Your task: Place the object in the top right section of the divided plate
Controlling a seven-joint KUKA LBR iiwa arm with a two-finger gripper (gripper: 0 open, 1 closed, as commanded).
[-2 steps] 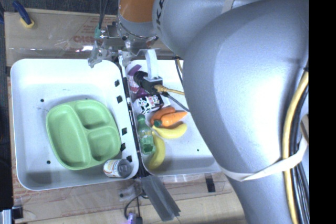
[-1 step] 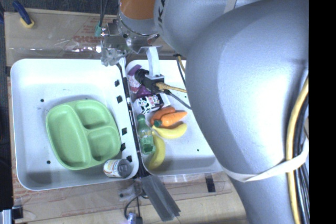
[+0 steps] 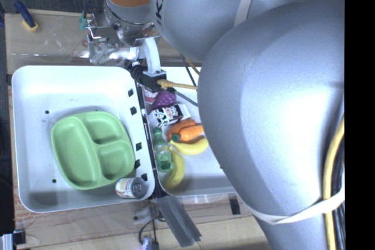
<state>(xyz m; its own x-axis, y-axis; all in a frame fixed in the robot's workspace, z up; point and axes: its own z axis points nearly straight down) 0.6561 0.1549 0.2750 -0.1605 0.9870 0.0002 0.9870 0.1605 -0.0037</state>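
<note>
Above the far edge of the left bin [image 3: 26, 91] hangs the gripper [image 3: 108, 50]; whether it grasps anything cannot be told. A green divided plate [image 3: 88, 152] lies in that bin, with a can [image 3: 132, 187] just beside its near right corner. A carrot [image 3: 188, 133], a banana [image 3: 190, 147] and a bottle [image 3: 162, 152] lie in the right bin [image 3: 199, 181].

Plate [image 3: 88, 152] and can [image 3: 132, 187] in left bin [image 3: 35, 91], carrot [image 3: 188, 134] in right bin [image 3: 202, 181]

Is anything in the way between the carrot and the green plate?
Yes. A green bottle lies just left of the carrot, and the bins' adjoining walls run between it and the green plate.
</note>
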